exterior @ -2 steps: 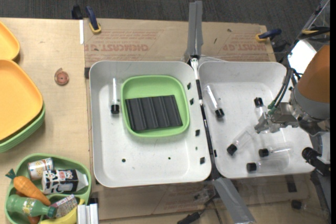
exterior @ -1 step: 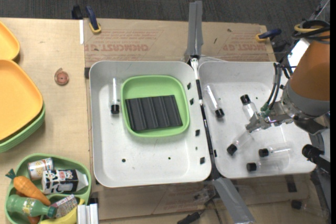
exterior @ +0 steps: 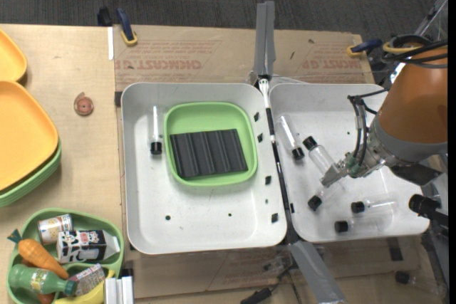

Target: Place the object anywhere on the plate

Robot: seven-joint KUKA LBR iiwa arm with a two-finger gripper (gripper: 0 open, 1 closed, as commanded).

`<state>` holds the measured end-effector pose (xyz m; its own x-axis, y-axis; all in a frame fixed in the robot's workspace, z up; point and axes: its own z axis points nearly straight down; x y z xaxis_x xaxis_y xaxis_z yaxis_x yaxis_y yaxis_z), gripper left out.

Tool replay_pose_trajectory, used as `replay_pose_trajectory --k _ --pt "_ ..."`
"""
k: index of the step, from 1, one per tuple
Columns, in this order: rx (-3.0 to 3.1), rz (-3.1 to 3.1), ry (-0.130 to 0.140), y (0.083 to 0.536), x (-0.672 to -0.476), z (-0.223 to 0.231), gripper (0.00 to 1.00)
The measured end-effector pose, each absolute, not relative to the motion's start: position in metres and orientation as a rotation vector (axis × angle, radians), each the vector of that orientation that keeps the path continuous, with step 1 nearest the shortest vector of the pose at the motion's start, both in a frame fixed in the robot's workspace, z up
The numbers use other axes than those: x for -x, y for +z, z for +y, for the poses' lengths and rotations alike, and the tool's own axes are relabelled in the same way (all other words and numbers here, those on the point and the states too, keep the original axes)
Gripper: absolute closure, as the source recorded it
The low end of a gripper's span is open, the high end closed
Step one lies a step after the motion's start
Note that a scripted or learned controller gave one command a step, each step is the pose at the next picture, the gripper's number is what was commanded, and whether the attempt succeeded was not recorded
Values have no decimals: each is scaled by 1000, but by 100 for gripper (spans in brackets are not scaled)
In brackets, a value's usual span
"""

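Note:
The green plate (exterior: 209, 112) lies in the left bin (exterior: 142, 217). A dark grey ridged slab (exterior: 209, 153) rests flat on it. My gripper (exterior: 345, 169) hangs low in the right bin (exterior: 335, 100), under the orange band of the arm (exterior: 420, 107). Its tip is at the lower end of a clear vial with a black cap (exterior: 318, 154), which lies at a slant; I cannot see whether it touches the vial.
Another clear vial (exterior: 154, 129) lies left of the plate in the left bin. The right bin holds several more vials and black caps (exterior: 314, 203), one vial (exterior: 373, 206) near the front. Yellow plates (exterior: 21, 132) and a bowl of toy food (exterior: 60, 253) sit at the left.

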<state>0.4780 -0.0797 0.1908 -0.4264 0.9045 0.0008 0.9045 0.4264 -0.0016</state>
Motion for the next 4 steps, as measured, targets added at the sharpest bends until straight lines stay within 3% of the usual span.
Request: replay_pose_trajectory --k 2,3,4 --pt "1215 -2895 1 191 -478 -31 100" --pt "1214 -2896 1 191 -478 -31 0" --pt "1438 -2793 2 191 -478 25 0"
